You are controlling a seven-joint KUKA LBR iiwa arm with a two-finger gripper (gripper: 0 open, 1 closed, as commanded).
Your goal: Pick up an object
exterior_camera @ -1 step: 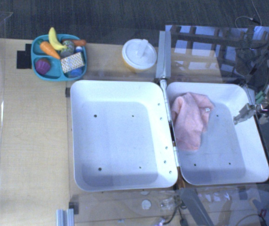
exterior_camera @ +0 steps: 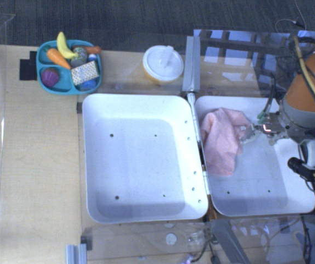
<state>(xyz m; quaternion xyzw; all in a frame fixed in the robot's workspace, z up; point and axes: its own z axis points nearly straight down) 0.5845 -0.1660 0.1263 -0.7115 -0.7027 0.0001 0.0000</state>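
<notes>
A pink cloth (exterior_camera: 222,141) lay crumpled in the right bin (exterior_camera: 267,197), bunched against that bin's left wall and reaching from near its upper edge down to about its middle. The gripper (exterior_camera: 249,132) came in from the right at the end of the grey arm (exterior_camera: 306,109) with its orange band, and its tip met the cloth's right edge, where the fabric puckered toward it. Whether the pincer was apart or together could not be told, since its tip was small and blurred against the folds of the cloth; no fabric could be made out clearly between them. The rest of the cloth spread leftward and downward away from the gripper, lying flat on the bin floor. The left bin (exterior_camera: 141,158) sat just beside the right one, their rims touching along the middle. Beyond the bins, at the far side of the bench (exterior_camera: 31,158), a blue tray (exterior_camera: 43,84) held toy food, among it a yellow banana (exterior_camera: 65,46) and an orange carrot (exterior_camera: 57,58). To the tray's right, near the top corner of the left bin, stood a white lidded cup (exterior_camera: 163,64).
</notes>
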